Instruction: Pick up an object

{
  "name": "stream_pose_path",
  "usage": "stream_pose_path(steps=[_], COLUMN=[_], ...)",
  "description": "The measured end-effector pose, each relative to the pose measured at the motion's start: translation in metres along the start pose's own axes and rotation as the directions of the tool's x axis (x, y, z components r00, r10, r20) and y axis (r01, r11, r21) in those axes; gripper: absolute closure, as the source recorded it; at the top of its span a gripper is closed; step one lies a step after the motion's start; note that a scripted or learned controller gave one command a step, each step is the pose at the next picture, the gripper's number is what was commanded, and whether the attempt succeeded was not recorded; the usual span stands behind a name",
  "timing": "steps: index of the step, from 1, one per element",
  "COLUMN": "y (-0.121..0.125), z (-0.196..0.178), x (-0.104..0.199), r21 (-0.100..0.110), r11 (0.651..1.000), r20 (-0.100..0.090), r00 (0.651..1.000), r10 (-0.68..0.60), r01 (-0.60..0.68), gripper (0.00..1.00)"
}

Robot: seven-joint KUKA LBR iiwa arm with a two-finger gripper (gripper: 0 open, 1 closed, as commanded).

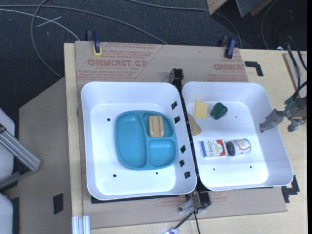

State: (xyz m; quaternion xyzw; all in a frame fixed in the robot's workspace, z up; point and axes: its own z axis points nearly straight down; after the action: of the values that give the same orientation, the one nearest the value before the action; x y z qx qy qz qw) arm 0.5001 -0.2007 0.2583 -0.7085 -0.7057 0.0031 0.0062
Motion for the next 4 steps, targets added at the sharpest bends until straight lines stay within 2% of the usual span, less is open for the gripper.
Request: stream_pose_path(steps=[1,2,4], y=[0.002,0.001,-0.011], z=[-0.006,0.057,0.149], x=[0.001,0.0,0.012], r21=[-0.012,-0.007,-0.007], r11=[1.0,1.0,1.0], r20=[0.003,0.001,0.001], r00=[1.0,1.0,1.0], r10=[-0.004,-0.003,-0.004], r01=[0.004,0.003,0.004], gripper=[0.0,0.0,0.0])
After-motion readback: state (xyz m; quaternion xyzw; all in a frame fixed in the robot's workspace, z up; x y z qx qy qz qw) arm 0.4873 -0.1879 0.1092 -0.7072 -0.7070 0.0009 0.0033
